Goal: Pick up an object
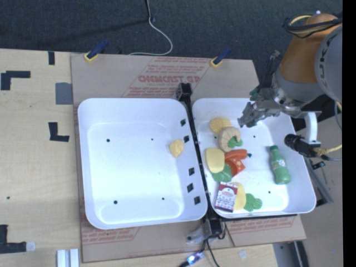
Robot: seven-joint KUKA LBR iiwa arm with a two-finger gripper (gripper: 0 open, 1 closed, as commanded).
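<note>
My gripper (248, 118) hangs over the right bin (295, 204), above its upper middle, just right of a yellow round piece (218, 124) and a tan piece (228, 134). Nothing shows between its dark fingers. Below them lie a yellow oval toy (214, 159), a red pepper (236, 158) and a green leafy toy (223, 175). A green bottle (279, 164) lies at the bin's right side. A red-and-white packet (226, 197) sits on a yellow piece near the front, beside a green toy (253, 202). One small yellow toy (176, 147) rests in the left bin (94, 149).
A black divider (192, 160) runs between the two bins. Both bins sit on a cardboard sheet (161, 77). A black cable (153, 21) trails across the dark floor behind. The arm's orange band (303, 54) stands at the upper right.
</note>
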